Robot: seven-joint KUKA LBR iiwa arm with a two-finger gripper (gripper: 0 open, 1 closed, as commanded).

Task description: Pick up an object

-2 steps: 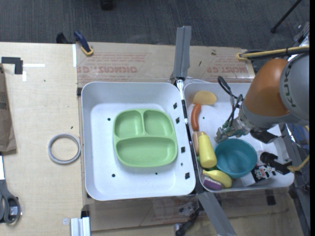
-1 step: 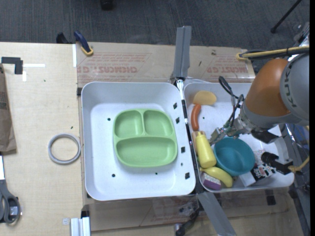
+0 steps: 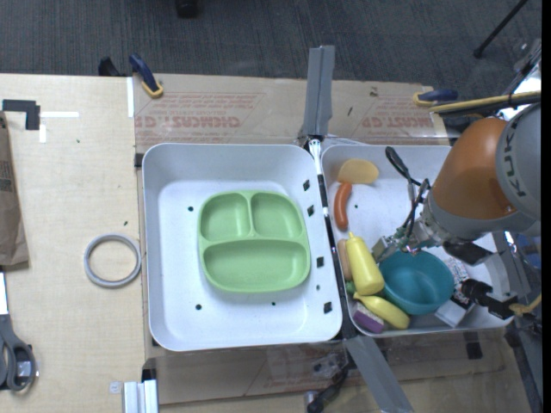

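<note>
The right bin [image 3: 392, 157] holds a teal bowl [image 3: 417, 284], a yellow bottle-shaped toy [image 3: 363, 265], a yellow banana [image 3: 385, 311], a purple piece [image 3: 368, 321], an orange-red sausage shape [image 3: 342, 205] and an orange slice-shaped piece [image 3: 358, 172]. My gripper [image 3: 405, 243] reaches down into this bin just above the teal bowl's far rim, beside the yellow bottle. The arm's orange band and wrist [image 3: 469, 183] hide most of it.
The left bin [image 3: 164, 231] holds a green divided plate [image 3: 254, 241]. A grey tape ring [image 3: 113, 259] lies on the bench to the left. Scissors [image 3: 15, 360] lie at the lower left corner. A blue-handled clamp [image 3: 146, 74] sits at the back.
</note>
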